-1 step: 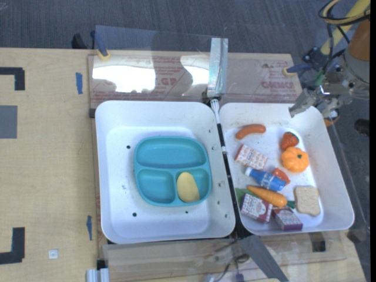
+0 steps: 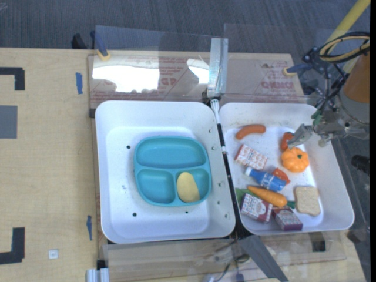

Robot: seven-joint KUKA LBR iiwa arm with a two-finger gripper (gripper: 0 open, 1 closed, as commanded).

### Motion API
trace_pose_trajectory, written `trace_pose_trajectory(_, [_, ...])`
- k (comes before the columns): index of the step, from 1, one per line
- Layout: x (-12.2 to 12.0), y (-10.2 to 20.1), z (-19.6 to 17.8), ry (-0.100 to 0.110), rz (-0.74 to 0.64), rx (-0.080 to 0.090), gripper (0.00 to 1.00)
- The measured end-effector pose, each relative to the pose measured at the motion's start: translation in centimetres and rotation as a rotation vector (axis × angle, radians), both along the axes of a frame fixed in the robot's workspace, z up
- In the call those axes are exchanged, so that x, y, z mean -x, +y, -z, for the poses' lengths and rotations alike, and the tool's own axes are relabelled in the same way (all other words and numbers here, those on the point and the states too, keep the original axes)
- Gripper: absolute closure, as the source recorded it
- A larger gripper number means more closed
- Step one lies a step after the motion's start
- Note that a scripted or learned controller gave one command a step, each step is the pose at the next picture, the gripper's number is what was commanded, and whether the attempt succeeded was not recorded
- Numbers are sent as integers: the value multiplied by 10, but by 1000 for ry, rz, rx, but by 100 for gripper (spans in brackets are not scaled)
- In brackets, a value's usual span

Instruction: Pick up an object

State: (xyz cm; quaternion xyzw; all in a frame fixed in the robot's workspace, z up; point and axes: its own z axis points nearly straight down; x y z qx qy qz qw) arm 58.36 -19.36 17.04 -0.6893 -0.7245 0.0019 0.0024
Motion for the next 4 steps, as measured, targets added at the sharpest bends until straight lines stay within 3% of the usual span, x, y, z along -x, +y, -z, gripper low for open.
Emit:
trace_pose_trajectory(1, [-17,5,83,-14,-7,3,0])
trace_pose_trajectory(2, [-18,5,72,-17,-7,4,100])
trace_pose_trajectory(3, [-43,52,-36,-15,169,1,100])
trace_pose_trajectory(4, [-40,51,-32,-7,170,2,0])
